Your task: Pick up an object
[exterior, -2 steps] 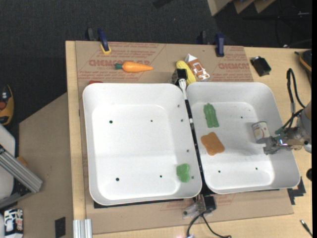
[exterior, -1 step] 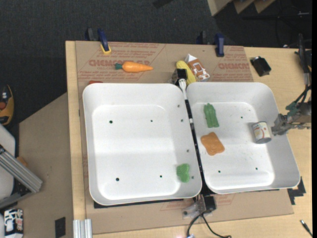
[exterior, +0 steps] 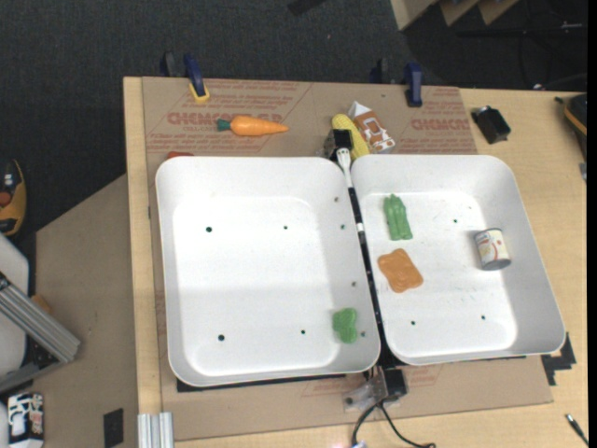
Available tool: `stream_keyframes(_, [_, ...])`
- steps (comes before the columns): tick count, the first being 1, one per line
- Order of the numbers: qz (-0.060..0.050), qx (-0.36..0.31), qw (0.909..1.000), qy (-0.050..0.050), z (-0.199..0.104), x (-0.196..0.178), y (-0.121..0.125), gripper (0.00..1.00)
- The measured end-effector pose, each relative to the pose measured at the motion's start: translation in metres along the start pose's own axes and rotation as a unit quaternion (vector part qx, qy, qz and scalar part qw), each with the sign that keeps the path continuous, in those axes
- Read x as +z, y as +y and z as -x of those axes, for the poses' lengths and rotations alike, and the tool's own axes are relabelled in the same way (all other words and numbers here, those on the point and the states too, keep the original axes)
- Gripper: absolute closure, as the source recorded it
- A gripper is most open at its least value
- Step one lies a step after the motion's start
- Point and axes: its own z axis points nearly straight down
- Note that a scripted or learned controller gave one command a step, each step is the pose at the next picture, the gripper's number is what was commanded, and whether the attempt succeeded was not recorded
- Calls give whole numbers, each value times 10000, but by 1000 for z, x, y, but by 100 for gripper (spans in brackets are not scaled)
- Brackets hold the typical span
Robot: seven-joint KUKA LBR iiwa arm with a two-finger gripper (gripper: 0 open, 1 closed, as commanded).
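Note:
Two white bins sit side by side on the bench. The right bin point(exterior: 522, 250) holds a green bottle-shaped toy point(exterior: 397, 218), a flat orange piece point(exterior: 400, 271) and a small silver can point(exterior: 491, 248) lying on its side. A lone small green lump point(exterior: 346, 325) rests in the left bin point(exterior: 187, 278), near its front right corner.
Behind the bins, on the cardboard bench top, lie a toy carrot point(exterior: 253, 127), a yellow banana-like toy point(exterior: 346, 134) and a small brown-and-white packet point(exterior: 372, 132). Blue clamps point(exterior: 195, 75) point(exterior: 412, 80) hold the back edge. A black block point(exterior: 491, 124) sits at the back right.

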Motion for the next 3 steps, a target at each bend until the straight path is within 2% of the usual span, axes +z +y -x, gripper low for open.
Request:
stream_keyframes(1, [-43,-21,10000,24,-59,-72,1,100])
stream_keyframes(2, [-96,14,10000,24,-56,-67,0,0])
stream_keyframes(3, [-66,11,10000,13,-56,-78,1,100])
